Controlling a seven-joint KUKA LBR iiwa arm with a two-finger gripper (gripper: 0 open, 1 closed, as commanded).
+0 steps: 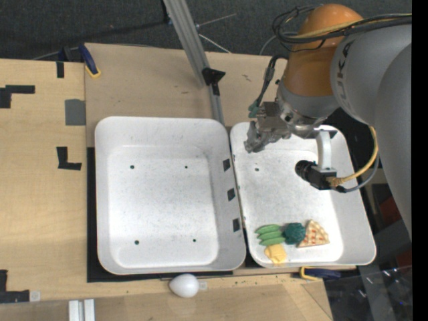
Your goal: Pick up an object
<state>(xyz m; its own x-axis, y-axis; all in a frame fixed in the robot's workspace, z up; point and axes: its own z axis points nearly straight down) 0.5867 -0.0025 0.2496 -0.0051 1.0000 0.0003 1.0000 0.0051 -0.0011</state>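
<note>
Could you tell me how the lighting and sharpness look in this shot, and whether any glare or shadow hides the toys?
In the camera view, light is even and soft; the right bin shows a bright patch near the arm, mild glare. The toy cluster is lit and unshadowed, though small and slightly soft. The pincer is dark and blurry against the bin's rim. The white egg looks nearly blown out.

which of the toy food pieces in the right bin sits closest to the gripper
The green pea pod, at the left end of the cluster. It lies nearest the gripper; the dark green broccoli, pizza slice and yellow piece lie farther off.
</note>
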